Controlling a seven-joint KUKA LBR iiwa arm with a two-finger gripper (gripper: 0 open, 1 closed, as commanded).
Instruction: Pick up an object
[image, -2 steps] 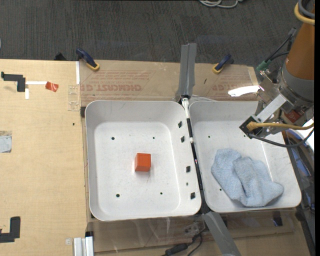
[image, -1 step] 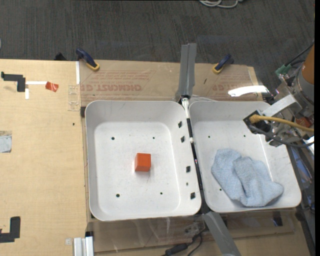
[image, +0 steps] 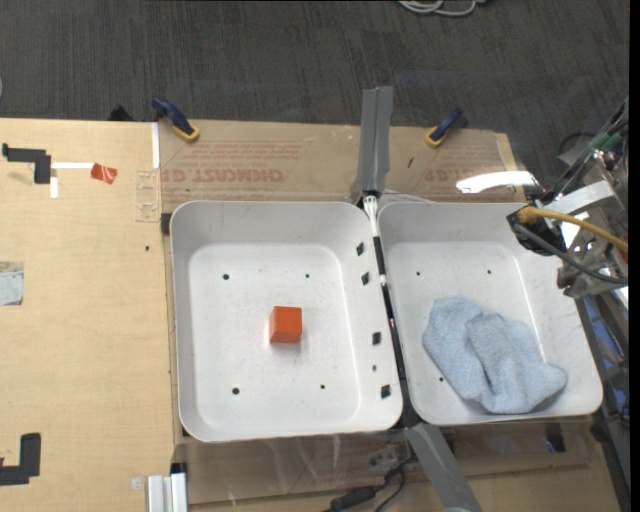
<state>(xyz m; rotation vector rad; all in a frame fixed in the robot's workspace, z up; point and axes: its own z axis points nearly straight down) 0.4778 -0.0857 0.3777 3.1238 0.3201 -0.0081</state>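
Note:
An orange cube (image: 286, 325) rests on the floor of the left white bin (image: 200, 400), a little left of its middle. A crumpled grey-blue cloth (image: 492, 355) lies in the near half of the right white bin (image: 440, 230). The arm's end, with dark hardware, cables and a yellow hose (image: 575, 222), hangs over the right bin's far right rim. My gripper (image: 566, 272) is there among the cables, well away from the cloth and far from the cube. Nothing is visibly held in it.
A grey divider bar (image: 375, 140) runs between the bins. Clamps (image: 175, 118) hold a cardboard sheet (image: 270, 165) behind them. At the left is a wooden bench top (image: 80, 300) with a small red tag (image: 103, 173) and black brackets.

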